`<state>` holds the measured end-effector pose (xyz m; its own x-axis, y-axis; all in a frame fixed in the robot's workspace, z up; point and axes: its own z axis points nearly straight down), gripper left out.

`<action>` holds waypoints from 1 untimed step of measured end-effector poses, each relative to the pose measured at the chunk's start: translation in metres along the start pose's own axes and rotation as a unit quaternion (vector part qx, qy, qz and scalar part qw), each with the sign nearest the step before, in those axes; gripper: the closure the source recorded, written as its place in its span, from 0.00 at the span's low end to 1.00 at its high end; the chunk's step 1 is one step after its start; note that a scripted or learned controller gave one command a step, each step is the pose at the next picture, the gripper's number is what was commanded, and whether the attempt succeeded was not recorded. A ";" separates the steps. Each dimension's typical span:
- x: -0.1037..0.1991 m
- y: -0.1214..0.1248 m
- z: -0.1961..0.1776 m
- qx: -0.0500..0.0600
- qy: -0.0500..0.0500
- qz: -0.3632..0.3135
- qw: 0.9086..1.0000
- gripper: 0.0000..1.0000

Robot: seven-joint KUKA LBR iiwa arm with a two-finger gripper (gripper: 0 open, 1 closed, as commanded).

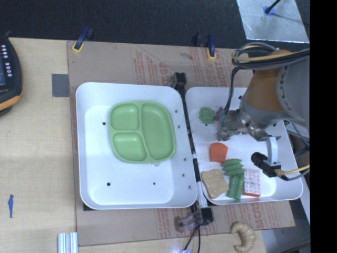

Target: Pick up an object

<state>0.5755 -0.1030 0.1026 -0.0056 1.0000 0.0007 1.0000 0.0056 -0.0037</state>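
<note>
- Apparently we are hovering the tool (pixel 227 128) low in the right bin (pixel 291 194), beside the broccoli (pixel 207 115), lining up a pick.
- We cannot tell its opening.

Both bins (pixel 95 194) are white. The divided plate (pixel 142 132) is pale green. In the other bin lie a dark green broccoli (pixel 207 115), an orange-red block (pixel 218 152), a tan speckled bread slice (pixel 214 183), green pea pods (pixel 234 177), and a red-and-white packet (pixel 251 182).
</note>
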 end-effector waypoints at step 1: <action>0.000 0.000 0.000 0.000 0.000 0.000 1.000 0.00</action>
<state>0.5754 -0.1029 0.1022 -0.0063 1.0000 0.0004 1.0000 0.0063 -0.0043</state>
